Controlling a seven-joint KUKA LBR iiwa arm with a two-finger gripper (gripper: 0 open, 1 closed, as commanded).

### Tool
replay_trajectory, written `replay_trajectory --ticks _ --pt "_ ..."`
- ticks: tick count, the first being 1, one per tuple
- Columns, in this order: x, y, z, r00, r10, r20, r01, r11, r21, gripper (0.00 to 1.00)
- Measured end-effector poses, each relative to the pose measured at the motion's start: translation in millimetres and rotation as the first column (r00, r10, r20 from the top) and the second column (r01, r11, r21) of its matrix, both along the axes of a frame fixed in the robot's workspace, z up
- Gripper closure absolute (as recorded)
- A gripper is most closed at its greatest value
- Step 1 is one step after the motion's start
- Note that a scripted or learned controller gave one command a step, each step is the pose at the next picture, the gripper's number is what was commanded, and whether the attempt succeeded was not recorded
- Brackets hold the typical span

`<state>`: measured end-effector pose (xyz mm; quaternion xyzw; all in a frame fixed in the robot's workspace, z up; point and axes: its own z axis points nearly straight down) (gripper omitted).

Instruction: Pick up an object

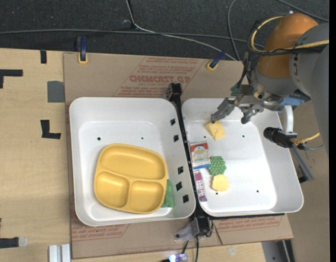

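Camera view: the worktop (31, 162) carries two white bins side by side. The left bin (83, 113) holds a yellow tray (129, 176) with three compartments, set toward its near edge, and a green item (169, 194) wedged between the tray and the bin's right wall. The right bin (277, 190) holds four small things: a yellow block (215, 130) near its far left corner, a flat packet (199, 162) lying along its left wall, a green piece (217, 165) just beside the packet, and a yellow piece (220, 184) touching the green piece on its near side. The gripper (236, 112) is released: its two fingers stand spread apart, with nothing between them, over the far edge of the right bin, just beyond the block. The block is judged the nearest candidate. It appears small, light and probably soft or foam-like, so it should yield slightly and not slip under moderate closing force. Take hold across its two opposite flat sides, fingers descending on either side. It stands clear of the bin wall, which leaves room for both fingers. The packet lies flat and would offer little to grip.
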<state>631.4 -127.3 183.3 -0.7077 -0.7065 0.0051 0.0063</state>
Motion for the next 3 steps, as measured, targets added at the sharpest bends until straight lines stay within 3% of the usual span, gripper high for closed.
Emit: replay_trajectory --ticks 1,3 --pt "3.3 0.4 9.2 1.000 0.003 0.014 -0.003 1.000 -0.002 0.00" --pt "-5.6 9.7 -89.0 1.000 0.004 0.010 -0.003 1.000 -0.002 0.00"
